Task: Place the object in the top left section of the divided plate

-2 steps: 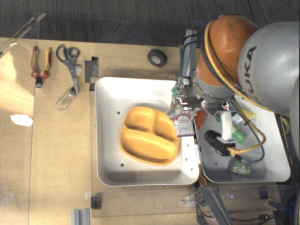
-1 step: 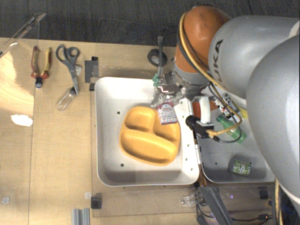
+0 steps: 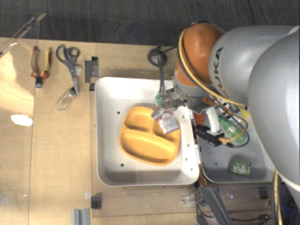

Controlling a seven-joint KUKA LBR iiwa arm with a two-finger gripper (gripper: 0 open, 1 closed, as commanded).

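The grey arm [image 3: 262,55] carries dark lettering on its casing beside the orange band; the letters "UKA" can be read, running sideways, the rest of the brand name hidden. A small packet [image 3: 167,123] over the yellow plate [image 3: 145,144] bears print too blurred to read.

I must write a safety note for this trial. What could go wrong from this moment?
1. The small pink and white packet lies over the upper right section of the yellow divided plate, so it may end in the wrong section.
2. The gripper hangs near the white bin's right wall and might catch it.
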